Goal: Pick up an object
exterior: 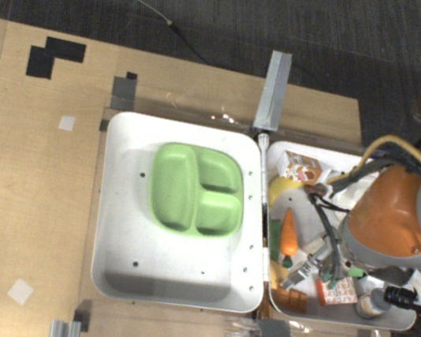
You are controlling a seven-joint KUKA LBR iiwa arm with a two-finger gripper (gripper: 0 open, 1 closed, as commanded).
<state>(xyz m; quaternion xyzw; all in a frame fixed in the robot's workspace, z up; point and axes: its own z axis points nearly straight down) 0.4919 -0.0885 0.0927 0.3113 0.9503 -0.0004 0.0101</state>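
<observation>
The right bin [402, 322] holds a jumble of small items. A toy carrot [289, 234] lies near its left wall, with a yellow piece [281, 188] above it and a printed snack packet [301, 169] at the far corner. A brown waffle-like block [292, 299] sits at the front edge, and a red-and-white packet [340, 291] lies beside it. My gripper [307, 269] is down inside this bin, just right of the carrot and above the brown block. The arm's orange band [386, 219] hides the middle of the bin.
In the left bin [114, 268] a green divided plate [195, 189] lies upside of centre. A small round tin [370, 304] sits at the right bin's front right. A grey metal post [273, 90] stands behind the divide between the bins.
</observation>
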